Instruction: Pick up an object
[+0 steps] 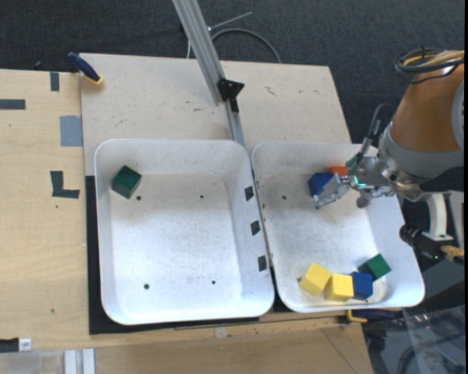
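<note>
From the right, the grey and orange arm reaches into the right bin (390,232), its gripper (335,189) low at the far end with a blue block (320,183) at its fingertips, orange showing just behind. Whether the fingers clamp the block I cannot tell. 4 blocks (343,280) cluster at the near edge; 1 green cube (126,181) sits in the left bin (171,302).

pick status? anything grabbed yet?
Done: the gripper has reached the small blue block in the right white bin, an orange piece beside it. In hand: unclear, a grasp isn't visible. Left: confirm a lift. Yellow, blue and green blocks sit at the near corner.
</note>
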`<state>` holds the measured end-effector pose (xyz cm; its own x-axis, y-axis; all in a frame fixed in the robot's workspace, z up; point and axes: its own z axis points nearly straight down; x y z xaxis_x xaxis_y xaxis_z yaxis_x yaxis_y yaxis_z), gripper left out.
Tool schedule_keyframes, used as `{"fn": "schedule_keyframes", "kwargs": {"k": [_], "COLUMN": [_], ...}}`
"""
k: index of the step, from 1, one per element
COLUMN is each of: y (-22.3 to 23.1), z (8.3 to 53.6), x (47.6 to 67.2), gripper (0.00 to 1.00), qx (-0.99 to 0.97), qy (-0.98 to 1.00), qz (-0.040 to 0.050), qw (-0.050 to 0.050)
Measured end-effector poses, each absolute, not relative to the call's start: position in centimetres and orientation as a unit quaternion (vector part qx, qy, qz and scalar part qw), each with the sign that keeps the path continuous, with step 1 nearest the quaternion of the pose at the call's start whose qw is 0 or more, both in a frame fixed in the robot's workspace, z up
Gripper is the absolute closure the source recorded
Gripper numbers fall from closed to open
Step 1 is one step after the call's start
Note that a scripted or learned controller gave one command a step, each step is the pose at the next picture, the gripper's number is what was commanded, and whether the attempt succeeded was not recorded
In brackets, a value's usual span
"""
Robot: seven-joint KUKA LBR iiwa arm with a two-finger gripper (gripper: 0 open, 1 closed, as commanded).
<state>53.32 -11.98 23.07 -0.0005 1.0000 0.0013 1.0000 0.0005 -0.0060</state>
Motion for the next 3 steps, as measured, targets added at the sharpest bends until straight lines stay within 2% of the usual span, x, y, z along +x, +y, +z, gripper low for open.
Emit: {"fn": "schedule_keyframes", "kwargs": {"k": [1,3], "y": [-12.0,-12.4], "z": [23.3,12.3], "x": [53.4,53.7], "gripper": [0.0,0.0], "qx": [-0.706,-0.707], "qy": [-0.708,-0.707], "qz": [0.0005,0.0023], "qw": [0.001,0.002]}}
